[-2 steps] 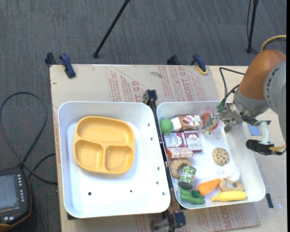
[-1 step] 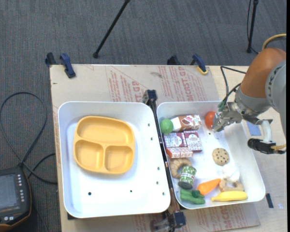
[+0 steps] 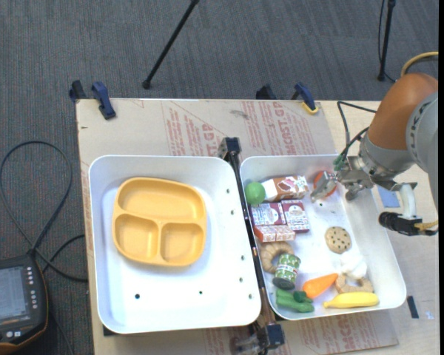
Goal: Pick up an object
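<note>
**Gripper low over right bin's top edge, grasp unclear**

Gripper [image 3: 331,183] sat at the 1 o'clock corner of the right bin [image 3: 391,268], arm [image 3: 399,124] coming in from 3 o'clock. A small red-orange item [image 3: 323,177] was right at the fingertips; too small and blurred to identify, and I couldn't tell if it was touching or between the fingers. Finger opening couldn't be read either.

Nearest clear candidates: brown carton [image 3: 288,186] just beside the gripper at its 9 o'clock, long axis roughly 9–3. Lime [image 3: 254,192] further out at 9 o'clock, against the bin's left wall. Two red cartons [image 3: 280,215] at the gripper's 7–8 o'clock, side by side. Cookie [image 3: 338,239] at 6 o'clock, lying flat, well apart from the fingers.

Lower end of the bin: green can [image 3: 286,269], carrot [image 3: 320,285] with long axis about 8–2, banana [image 3: 352,299] lying 9–3 along the bottom wall, green pepper [image 3: 294,300].

Left bin [image 3: 111,302] held a yellow tray [image 3: 161,220]. The arm's upper part was cut off at the frame edge.
</note>
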Controlling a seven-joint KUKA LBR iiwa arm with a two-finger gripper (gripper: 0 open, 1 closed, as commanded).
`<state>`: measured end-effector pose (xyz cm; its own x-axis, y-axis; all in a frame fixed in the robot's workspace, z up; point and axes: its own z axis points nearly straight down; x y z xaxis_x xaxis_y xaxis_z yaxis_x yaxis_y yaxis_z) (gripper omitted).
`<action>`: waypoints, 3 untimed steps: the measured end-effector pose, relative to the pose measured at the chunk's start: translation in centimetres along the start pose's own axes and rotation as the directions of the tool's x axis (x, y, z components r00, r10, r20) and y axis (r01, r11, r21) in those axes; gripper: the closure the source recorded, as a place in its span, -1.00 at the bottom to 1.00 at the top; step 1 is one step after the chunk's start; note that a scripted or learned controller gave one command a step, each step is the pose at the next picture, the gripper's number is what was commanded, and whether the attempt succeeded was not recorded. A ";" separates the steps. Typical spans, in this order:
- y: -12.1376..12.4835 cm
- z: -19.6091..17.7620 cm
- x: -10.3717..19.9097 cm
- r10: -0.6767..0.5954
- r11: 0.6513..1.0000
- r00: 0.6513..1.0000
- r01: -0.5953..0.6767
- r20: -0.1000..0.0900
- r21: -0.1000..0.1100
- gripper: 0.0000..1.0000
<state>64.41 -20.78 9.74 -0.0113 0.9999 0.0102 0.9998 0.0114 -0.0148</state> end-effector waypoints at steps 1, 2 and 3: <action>0.1 1.2 0.0 0.003 1.000 1.000 -0.003 0.000 -0.010 -1.00; 0.1 0.5 -0.1 0.000 1.000 1.000 0.000 0.005 -0.007 1.00; 0.1 0.5 0.0 0.000 1.000 1.000 0.000 0.002 -0.006 -1.00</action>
<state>64.53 -20.73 9.19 -0.0118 0.9999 0.0086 0.9999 0.0118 -0.0087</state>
